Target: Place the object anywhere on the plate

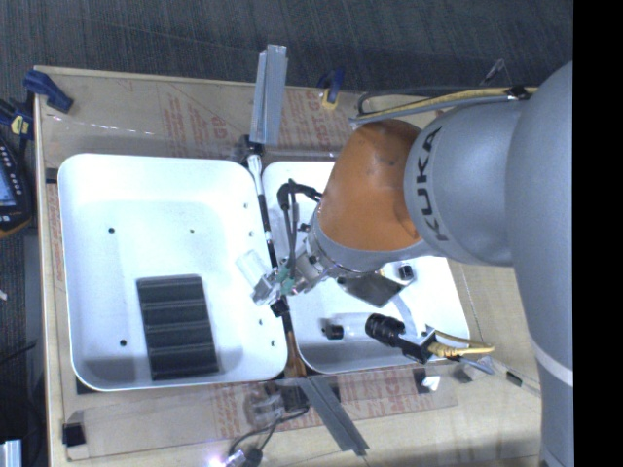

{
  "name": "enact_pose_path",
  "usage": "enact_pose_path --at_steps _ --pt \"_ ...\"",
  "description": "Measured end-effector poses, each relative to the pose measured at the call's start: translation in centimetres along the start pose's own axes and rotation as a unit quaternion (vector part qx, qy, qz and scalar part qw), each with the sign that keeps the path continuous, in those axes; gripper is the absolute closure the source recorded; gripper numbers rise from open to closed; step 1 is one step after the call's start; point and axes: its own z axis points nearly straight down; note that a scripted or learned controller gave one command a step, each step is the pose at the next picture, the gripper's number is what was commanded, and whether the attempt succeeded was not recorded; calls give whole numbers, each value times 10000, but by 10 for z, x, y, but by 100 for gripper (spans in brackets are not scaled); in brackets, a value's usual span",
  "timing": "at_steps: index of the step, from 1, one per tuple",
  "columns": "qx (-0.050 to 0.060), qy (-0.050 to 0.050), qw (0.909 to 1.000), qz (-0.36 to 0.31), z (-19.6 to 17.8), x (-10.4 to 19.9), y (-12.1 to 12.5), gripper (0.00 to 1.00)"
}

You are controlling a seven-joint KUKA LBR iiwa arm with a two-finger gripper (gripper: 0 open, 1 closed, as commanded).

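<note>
Dark carpet (pixel 146 17) surrounds the bench (pixel 146 105), gripper (pixel 274 288) between bins (pixel 146 202).

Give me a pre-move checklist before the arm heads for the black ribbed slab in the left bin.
1. Black ribbed slab lying flat in the left bin: ok.
2. Gripper above the slab: not ok; it sits at the divide between the bins.
3. Object held in the gripper: cannot tell.
4. Bin floor between gripper and slab free of obstacles: ok.
5. Right bin contents: cannot tell; the arm covers much of it.
</note>
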Motion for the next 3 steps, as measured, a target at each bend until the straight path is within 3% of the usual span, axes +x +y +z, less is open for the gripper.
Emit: enact_pose_path --at_steps 1,2,3 --pt "-9 -12 9905 -1377 0 52 124 100" --pt "3 0 9768 2144 22 48 207 100" --pt "-48 14 9823 1875 92 116 251 100"
